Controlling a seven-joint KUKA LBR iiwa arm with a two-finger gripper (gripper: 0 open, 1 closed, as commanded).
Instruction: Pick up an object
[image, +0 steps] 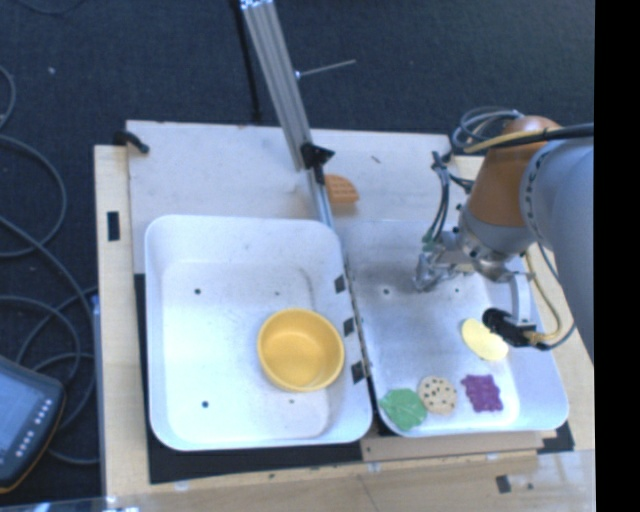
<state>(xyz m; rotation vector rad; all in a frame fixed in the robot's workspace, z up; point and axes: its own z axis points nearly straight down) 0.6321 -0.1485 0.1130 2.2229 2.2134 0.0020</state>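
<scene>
4 small objects lie in the right bin, grouped along its near side. A pale yellow lemon-shaped piece sits toward the right wall. Along the front edge, running left to right: a green leaf-like piece, a round tan cookie with dark spots touching it, and a purple grape cluster just beside the cookie.

The gripper hangs over the upper middle of the right bin, well apart from all 4 objects. Nothing is visible between its parts; open or closed, cannot tell.

The left bin holds 1 yellow bowl, upright, near its right wall. An orange object rests on the counter behind the bins, beside a slanted metal rail.
</scene>
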